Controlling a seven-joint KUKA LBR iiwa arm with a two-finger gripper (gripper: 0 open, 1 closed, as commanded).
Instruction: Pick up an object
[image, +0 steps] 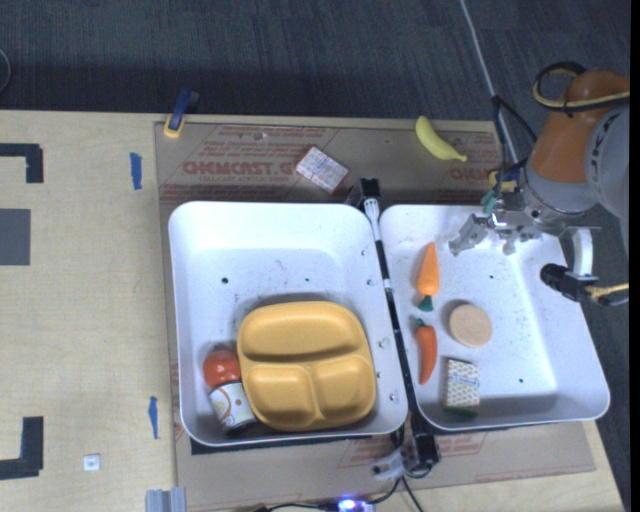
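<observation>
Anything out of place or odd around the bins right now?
Yes. A banana and a small patterned packet lie on the cardboard behind the bins, outside both. In the left bin, a yellow divided tray sits upside down.

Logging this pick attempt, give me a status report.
Gripper above right white bin's far edge, nothing held. Two orange toy carrots, round tan disc untouched. Nothing blocking.

Grey arm, orange band, metal claw.

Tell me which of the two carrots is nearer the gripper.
The upper carrot, paler orange, lying nearer the right bin's far edge. The gripper hovers just right of it; the darker carrot lies further down.
</observation>
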